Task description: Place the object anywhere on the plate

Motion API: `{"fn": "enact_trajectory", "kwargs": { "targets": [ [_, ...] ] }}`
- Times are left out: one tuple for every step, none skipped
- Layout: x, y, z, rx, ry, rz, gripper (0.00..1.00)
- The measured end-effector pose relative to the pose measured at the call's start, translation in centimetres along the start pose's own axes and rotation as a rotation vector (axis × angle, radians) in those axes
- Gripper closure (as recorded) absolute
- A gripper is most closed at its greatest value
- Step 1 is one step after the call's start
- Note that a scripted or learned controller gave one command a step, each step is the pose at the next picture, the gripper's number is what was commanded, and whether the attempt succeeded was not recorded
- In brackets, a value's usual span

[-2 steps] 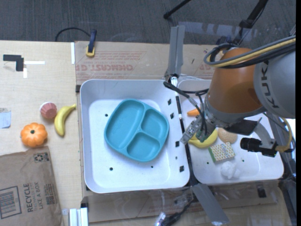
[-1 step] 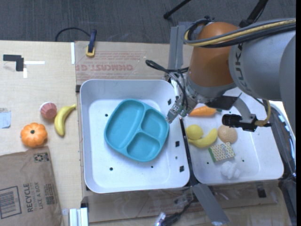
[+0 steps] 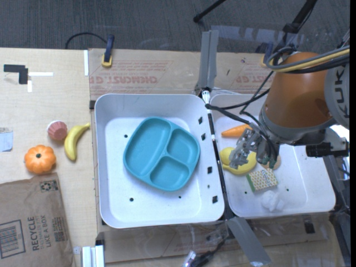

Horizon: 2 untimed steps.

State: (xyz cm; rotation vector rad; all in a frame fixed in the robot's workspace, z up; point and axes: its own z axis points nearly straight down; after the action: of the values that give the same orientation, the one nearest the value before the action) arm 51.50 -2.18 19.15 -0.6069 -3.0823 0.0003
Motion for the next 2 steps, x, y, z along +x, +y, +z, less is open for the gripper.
{"fn": "enact_trajectory", "kwargs": {
  "targets": [
    [-3.5,7.8,-8.3,-0.001,-0.003,-0.018,1.0],
    [3.7,20.1,-4.2,0.0,0.0,-0.117,1.0]
  ]
}}
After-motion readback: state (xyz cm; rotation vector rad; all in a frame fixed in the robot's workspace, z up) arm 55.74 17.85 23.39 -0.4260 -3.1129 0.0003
